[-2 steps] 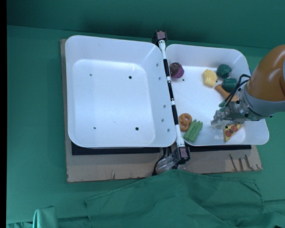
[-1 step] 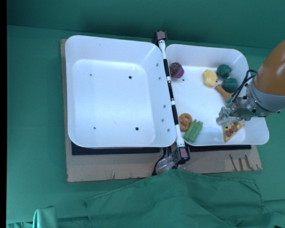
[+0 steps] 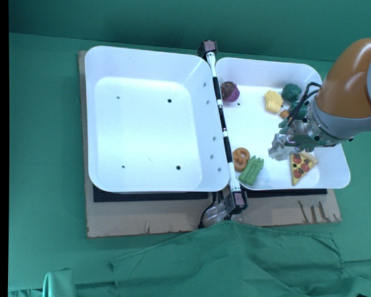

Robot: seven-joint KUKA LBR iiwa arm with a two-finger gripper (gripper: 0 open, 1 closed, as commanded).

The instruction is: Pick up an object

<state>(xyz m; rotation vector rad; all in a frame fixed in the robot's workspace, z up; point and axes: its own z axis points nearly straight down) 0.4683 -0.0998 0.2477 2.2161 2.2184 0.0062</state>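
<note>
My gripper [image 3: 282, 147] hangs low over the right bin [image 3: 257, 67], near its right side, just left of a pizza slice toy [image 3: 301, 166]. A pretzel [image 3: 240, 158] and a green asparagus bundle [image 3: 252, 170] lie at the bin's front left. A purple onion-like toy [image 3: 229, 91] sits at the back left, a yellow corn piece [image 3: 272, 101] and a dark green broccoli [image 3: 291, 91] at the back. A small orange piece [image 3: 285, 112] peeks out beside the wrist. I see nothing between the fingers.
The left bin [image 3: 105, 64] lies beside the right one, with a black-and-white divider rail [image 3: 220, 113] between them. Both rest on cardboard [image 3: 111, 224] over green cloth. The arm's orange band [image 3: 353, 70] overhangs the right bin's back right corner.
</note>
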